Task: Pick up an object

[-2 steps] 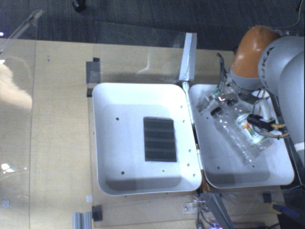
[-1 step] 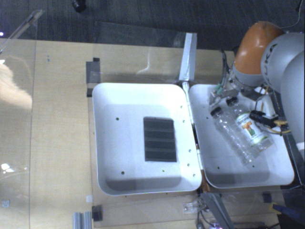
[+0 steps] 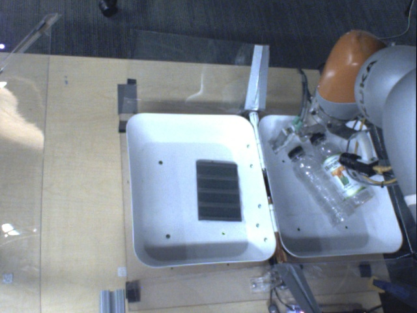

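Note:
A clear plastic bottle (image 3: 326, 181) with a green and white label lies slantwise in the right bin (image 3: 365, 237). In the left bin (image 3: 163, 142) a dark ridged rectangular pad (image 3: 218, 190) lies flat near the middle. My gripper (image 3: 296, 137) reaches down into the back left corner of the right bin, just beside the bottle's upper end. The grey arm with its orange band (image 3: 345, 64) stands over the bin's back edge and hides part of it. I see nothing lifted off the bin floor.
A grey metal bar (image 3: 257, 77) stands behind the seam between the two bins. Cables (image 3: 365, 165) hang from the wrist over the right bin's right side. A clear panel (image 3: 26, 142) covers the bench on the left.

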